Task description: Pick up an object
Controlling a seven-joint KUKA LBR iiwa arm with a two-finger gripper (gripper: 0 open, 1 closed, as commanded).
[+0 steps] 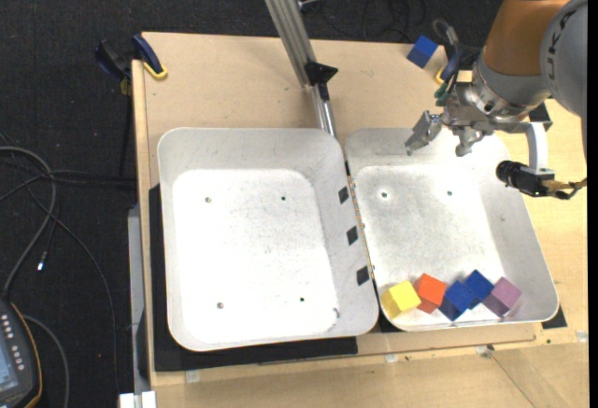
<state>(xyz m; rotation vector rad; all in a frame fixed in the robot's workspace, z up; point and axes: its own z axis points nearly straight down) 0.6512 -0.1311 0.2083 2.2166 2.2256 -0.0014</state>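
Gripper (441,138) mine, fingers spread apart, nothing between them, hovering over far edge of right bin (523,219). Blocks clustered at near edge of right bin, well apart from me: yellow block (403,298), orange block (431,291), blue block (466,293), purple block (505,295). Another blue block (423,50) on bench beyond right bin.

Yellow cube (402,297), orange cube (432,289), blue cube (466,292), purple cube (504,295).
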